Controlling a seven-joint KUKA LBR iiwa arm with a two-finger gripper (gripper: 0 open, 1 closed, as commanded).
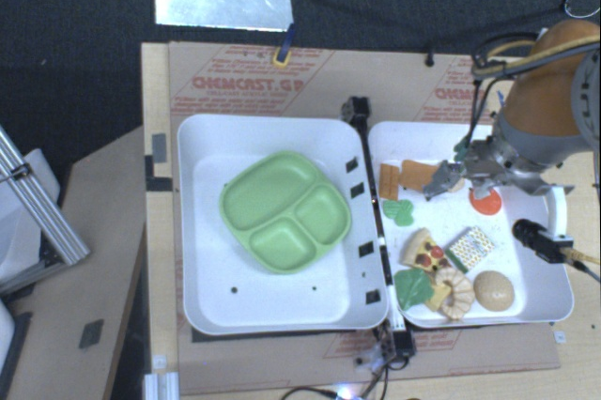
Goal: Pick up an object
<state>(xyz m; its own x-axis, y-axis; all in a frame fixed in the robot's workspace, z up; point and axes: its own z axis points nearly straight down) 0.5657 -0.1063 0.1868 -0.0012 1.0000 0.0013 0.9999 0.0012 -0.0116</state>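
gripper (447, 181): low over right bin (563, 300), by the orange toast piece (418, 173); grip state can't tell
objects: pizza slice (424, 251), bread roll (494, 289), all lying in bin
progress: nothing lifted, probably mid-reach; grasp and lift remain

bench (225, 74) w/ 2 white bins (202, 201)

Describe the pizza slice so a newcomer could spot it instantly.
Look in the right-hand bin, the one crowded with toy food. Near its middle lies the pizza slice, a pale wedge with red dots, left of the checkered packet and above the green leaf.
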